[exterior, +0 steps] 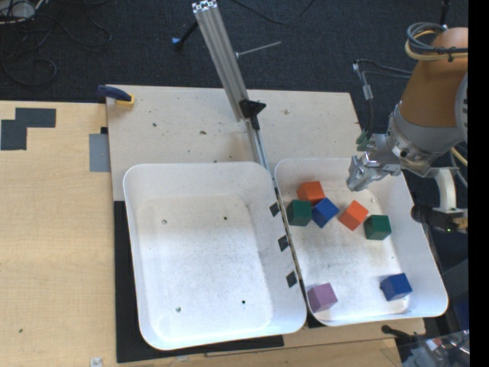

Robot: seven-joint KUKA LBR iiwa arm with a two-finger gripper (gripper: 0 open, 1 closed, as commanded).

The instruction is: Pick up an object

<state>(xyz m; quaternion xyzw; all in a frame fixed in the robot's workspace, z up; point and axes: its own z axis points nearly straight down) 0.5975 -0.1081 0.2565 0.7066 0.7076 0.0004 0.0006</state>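
Claw (361, 176) over right bin (428, 281) – perhaps 7 blocks (353, 215)

Dark carpet (114, 37) strewn with loose black cables (46, 14) runs behind a pale wooden bench (53, 235), on which a speckled board (191, 125) carries a slanted aluminium post (221, 52), a blue-handled clamp (114, 94) gripping its far left corner.

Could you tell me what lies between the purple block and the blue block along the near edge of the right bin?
Nothing: in the camera view, bare white bin floor separates the purple block from the blue block.
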